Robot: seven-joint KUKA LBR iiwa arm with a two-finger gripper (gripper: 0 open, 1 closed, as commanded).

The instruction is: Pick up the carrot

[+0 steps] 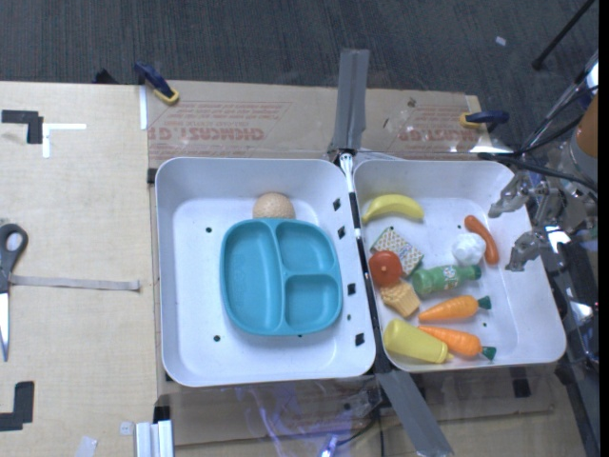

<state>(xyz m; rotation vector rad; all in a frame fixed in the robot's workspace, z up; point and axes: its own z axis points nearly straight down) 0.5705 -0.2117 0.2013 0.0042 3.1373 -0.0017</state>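
Nearest the front edge of the worktop [76, 350], along the front wall of the right bin [533, 350], lie a smooth yellow pepper-like piece [414, 342] and, just beside it, one carrot [457, 341]. Its long axis runs roughly along the bin's front wall, orange tip toward the yellow piece, green stub toward the right wall. A second carrot [452, 308] lies just behind it, nearly parallel, also with its green end to the right and tilted slightly up toward that side. Both are tapered, glossy orange plastic.

Behind them sit a tan wedge [401, 299], a round red tomato [385, 268], a green bumpy piece [442, 278], a speckled square block [398, 248], a white round lump [468, 249] and a slim orange-red chilli [481, 238] lying diagonally. A curved yellow banana [393, 207] rests near the bin's back left corner.

In the left bin [181, 284] a smooth teal plate [282, 276] with three compartments sits centrally, with a beige ball [273, 206] touching its far rim.

Over the right bin's right wall hangs the pincer [519, 228], its two metal fingers spread apart with nothing between them, well apart from both carrots.

Along the back edge, cardboard [247, 127] lies under the bins, held by blue-and-yellow clamps [157, 82]. Scissors [8, 274] lie at the worktop's left edge.
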